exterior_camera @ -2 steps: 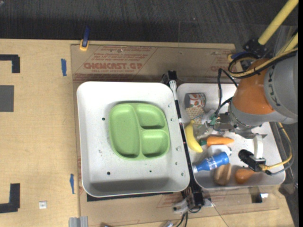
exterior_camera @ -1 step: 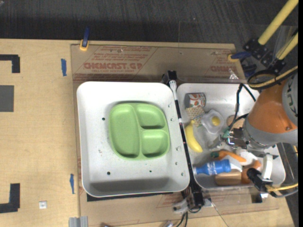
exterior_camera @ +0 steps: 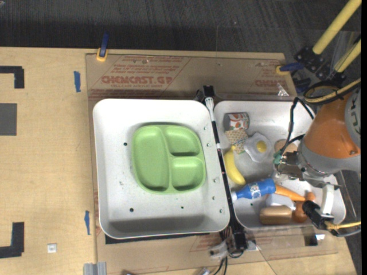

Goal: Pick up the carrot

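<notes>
A: Where is the carrot [exterior_camera: 291,195] right now?

B: In the right bin [exterior_camera: 269,225], toward its near right corner. It lies flat and slanted, an orange strip running from beside the blue bottle [exterior_camera: 254,190] toward the arm. Just nearer the camera sits a brown bread roll [exterior_camera: 276,214], close against it.

A: And the end effector [exterior_camera: 287,166]?

B: It hangs over the right bin, above and a little behind the carrot, under the orange wrist. Whether it is clenched or released I cannot tell; the arm's body hides too much of it. Nothing orange appears lifted, so I judge the carrot not yet taken.

A: How should the pick go, then?

B: Come down over the carrot's middle, with the closing direction across its thin width, not along its length. The bottle's end and the roll crowd it, so a descent on the bare stretch between them looks safest. A grip near either end would likely nudge a neighbour or let the carrot swing.

A: Anything else nearby?

B: A banana [exterior_camera: 232,167] by the left wall of that bin, a small can [exterior_camera: 237,121] at the far end, and a fried egg [exterior_camera: 260,148]. All well apart from the carrot. The left bin [exterior_camera: 114,130] holds a green divided plate [exterior_camera: 168,157].
</notes>
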{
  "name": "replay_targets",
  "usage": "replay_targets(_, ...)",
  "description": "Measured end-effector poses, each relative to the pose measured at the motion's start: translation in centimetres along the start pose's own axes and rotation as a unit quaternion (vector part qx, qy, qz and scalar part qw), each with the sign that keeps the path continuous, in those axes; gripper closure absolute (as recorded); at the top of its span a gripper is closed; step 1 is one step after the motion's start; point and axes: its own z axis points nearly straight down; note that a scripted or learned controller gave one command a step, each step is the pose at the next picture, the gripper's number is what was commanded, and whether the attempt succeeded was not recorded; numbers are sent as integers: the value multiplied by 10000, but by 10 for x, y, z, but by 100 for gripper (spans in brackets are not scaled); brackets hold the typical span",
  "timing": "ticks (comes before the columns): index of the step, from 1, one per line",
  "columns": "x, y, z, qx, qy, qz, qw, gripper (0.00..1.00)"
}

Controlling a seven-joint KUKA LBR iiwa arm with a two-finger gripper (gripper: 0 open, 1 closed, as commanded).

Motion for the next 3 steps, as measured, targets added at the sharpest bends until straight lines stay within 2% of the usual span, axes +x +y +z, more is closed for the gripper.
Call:
replay_targets(1, 0, 0, 1, 7, -2, 1, 10000, 0)
replay_targets(2, -68, -3, 13, 52, 29, -1105, 9939, 0)
replay_targets(3, -71, 0, 1, -11, -16, -1089, 9941, 100)
